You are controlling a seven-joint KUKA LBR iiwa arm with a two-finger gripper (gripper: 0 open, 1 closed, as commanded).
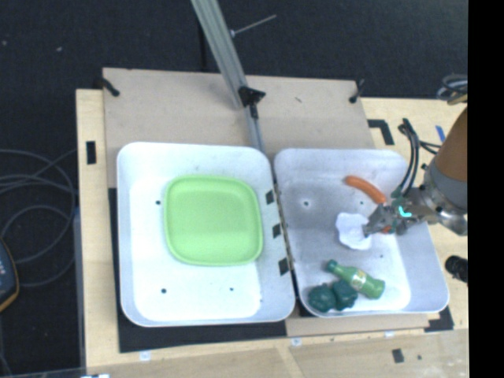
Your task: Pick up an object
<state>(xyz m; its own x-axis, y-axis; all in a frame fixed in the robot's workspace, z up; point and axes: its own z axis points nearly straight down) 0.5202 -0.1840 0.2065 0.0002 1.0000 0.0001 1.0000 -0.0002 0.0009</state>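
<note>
Two shallow white plastic bins sat side by side on the pale wooden bench (90, 211), the left bin (142, 172) holding one square light-green plastic plate (213, 220) that lay flat near its middle. The right bin (315, 176) held four loose things: one orange carrot-shaped toy (361, 185) lying slantwise toward the far side, one crumpled white soft object (349, 230) near the centre, one small green bottle with a pale label (357, 279) lying on its side near the front edge, and one dark green lumpy toy (331, 296) just beside the bottle, in the front corner nearest the left bin. One grey arm with an orange band (450, 164) reached in from the right, and its single dark two-finger gripper (380, 222) was low over the right bin, at the right edge of the white soft object and just in front of the orange toy's near end. Whether it was touching the white object could not be told, and the dark tip was too small and blurred to show whether it was parted or closed, so nothing could be said to be held. One slanted grey metal pole (222, 42) ran from the top of the view down to the gap between the two bins. Several black cables (31, 203) lay on the dark floor at the left.
</note>
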